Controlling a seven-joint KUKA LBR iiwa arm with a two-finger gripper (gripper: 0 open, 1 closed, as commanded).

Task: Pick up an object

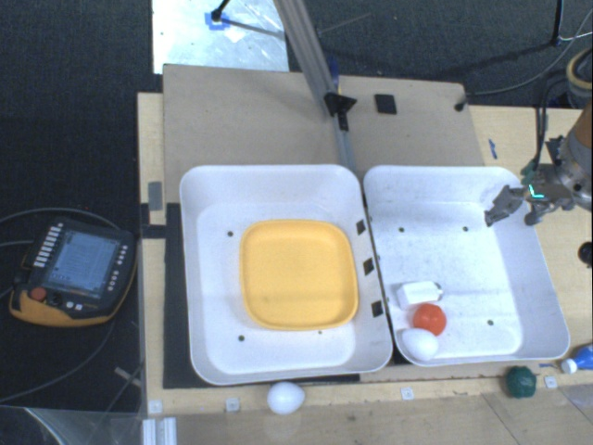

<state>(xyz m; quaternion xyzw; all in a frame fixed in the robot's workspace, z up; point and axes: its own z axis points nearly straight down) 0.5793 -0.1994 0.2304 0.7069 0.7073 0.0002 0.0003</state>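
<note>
The hand (519,208) hangs over the upper right rim of the right bin (528,286), its two dark fingers spread apart with nothing between them. The likely pick targets sit together in the lower left corner of that bin, well apart from the hand: a small white block (419,293), a red-orange ball (429,319) just below it, and a white egg-shaped object (419,344) touching the ball. The left bin (208,248) carries a yellow plate (298,273) (square, rounded corners). Below that bin a second white egg (285,398) lies on the tabletop (408,123).
</note>
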